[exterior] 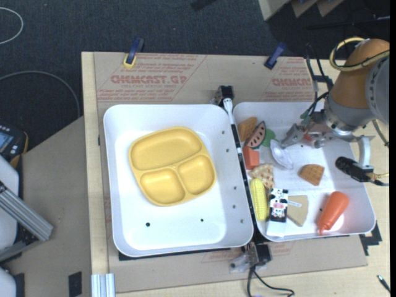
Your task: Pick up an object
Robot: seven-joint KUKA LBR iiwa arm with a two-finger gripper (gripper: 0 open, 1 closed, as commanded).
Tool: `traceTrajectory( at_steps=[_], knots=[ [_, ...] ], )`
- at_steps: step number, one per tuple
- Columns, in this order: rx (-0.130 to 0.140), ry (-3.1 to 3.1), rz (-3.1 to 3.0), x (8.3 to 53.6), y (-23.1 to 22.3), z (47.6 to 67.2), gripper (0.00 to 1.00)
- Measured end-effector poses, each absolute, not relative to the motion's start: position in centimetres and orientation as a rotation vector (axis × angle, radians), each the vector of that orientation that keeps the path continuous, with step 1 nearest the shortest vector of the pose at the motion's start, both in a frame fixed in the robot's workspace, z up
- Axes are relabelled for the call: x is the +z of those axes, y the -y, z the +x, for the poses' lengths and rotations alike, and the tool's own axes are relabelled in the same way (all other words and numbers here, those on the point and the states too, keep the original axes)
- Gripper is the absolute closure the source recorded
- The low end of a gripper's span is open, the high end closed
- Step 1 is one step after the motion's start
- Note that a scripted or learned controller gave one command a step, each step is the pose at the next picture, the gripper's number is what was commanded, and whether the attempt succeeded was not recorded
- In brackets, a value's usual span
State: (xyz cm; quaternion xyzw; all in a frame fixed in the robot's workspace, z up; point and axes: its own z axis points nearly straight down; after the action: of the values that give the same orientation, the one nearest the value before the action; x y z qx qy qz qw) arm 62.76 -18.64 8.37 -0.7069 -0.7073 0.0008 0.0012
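My gripper point(304, 136) hangs over the back of the right bin point(365, 218), under the grey wrist with its orange band. Just to its front left lies a pale translucent spoon-like piece point(282, 156). A brown bread piece point(312, 174) lies in front of the gripper, apart from it. Further forward an orange carrot point(332, 211) rests near the bin's front right corner. A watermelon slice point(257, 135) and a brown pastry point(247, 129) sit at the back left. Nothing shows as held.
The left bin point(124, 228) holds a yellow divided plate point(171, 164). Along the right bin's left wall are an orange block point(250, 158), a yellow corn cob point(259, 198), a small black-and-white carton point(278, 205) and a tan bread slice point(299, 209).
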Motion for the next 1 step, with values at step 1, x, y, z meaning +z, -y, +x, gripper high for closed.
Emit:
traceTrajectory(
  at_steps=[1],
  knots=[
    [-0.001, 2.223, -2.222, 9.61, 18.65, 62.86, 1.00]
  ],
)
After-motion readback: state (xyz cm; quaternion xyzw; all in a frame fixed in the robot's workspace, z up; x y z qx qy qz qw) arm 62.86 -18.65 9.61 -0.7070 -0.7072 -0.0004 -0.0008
